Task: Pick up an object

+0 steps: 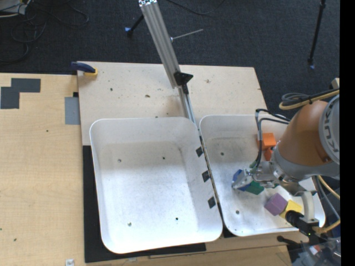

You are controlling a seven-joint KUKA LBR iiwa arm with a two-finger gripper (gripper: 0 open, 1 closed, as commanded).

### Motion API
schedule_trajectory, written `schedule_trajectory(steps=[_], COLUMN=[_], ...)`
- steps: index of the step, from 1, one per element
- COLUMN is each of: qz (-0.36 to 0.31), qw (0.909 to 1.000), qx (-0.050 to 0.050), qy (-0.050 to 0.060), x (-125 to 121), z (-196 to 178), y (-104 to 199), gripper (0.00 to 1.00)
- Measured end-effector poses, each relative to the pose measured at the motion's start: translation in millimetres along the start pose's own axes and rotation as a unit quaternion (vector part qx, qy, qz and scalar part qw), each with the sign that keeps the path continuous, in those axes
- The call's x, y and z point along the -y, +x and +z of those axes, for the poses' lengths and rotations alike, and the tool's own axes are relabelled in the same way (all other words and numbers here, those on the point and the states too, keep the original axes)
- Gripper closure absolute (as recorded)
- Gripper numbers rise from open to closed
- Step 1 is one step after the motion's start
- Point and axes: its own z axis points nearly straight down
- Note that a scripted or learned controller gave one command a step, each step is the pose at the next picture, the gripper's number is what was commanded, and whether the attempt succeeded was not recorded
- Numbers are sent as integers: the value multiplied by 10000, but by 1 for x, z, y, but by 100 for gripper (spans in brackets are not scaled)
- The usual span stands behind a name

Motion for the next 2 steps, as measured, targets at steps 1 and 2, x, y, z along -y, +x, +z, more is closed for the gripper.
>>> schedule_trajectory(steps=[1, 2], qz=[41, -12], qw=[10000, 10000], qx=[4, -36], qy=[-6, 90], x=[-1, -5], z=[-8, -64], y=[-2, -13], gripper=[100, 100])
